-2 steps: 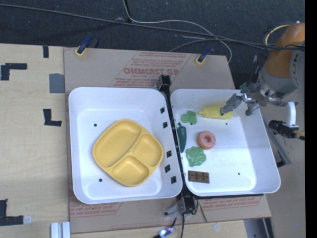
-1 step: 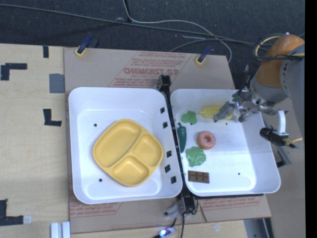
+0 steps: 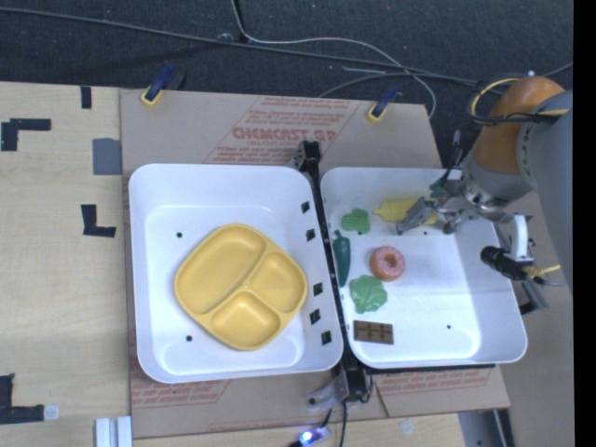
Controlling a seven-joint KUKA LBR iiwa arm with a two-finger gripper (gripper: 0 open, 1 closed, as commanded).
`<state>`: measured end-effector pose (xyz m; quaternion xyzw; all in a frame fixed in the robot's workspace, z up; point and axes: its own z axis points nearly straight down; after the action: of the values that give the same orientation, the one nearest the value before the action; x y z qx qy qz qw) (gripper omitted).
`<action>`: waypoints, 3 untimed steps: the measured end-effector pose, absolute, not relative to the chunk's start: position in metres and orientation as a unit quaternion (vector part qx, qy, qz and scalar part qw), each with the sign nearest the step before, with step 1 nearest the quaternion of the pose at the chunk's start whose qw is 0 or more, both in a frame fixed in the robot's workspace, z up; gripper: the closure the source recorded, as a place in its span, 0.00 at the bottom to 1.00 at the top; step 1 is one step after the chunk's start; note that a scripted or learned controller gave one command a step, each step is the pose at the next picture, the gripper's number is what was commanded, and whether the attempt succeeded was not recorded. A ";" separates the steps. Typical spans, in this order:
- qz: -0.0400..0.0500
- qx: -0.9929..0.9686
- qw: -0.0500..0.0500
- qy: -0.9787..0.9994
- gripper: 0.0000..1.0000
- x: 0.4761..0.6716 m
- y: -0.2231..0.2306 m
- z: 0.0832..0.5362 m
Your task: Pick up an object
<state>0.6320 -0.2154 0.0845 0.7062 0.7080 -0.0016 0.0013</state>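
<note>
The right bin holds a yellow piece, a small green leafy piece, a dark green pepper, a pink-orange donut, a larger green leafy piece and a brown chocolate bar. My gripper hangs over the upper part of this bin, its fingers spread apart and pointing left, right beside the yellow piece. Nothing sits between the fingers.
The left bin carries a yellow divided plate. Black clips line the ridge between the two bins. Cables run across the dark floor behind the bench. The arm's grey body fills the right side.
</note>
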 end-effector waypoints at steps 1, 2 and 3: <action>-0.001 0.706 0.003 0.708 1.00 0.633 -0.215 0.097; 0.001 0.707 0.000 0.708 1.00 0.628 -0.207 0.147; 0.002 0.706 0.002 0.708 1.00 0.636 -0.198 0.203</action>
<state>0.6357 -0.1976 0.2029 0.7060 0.7082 0.0017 0.0023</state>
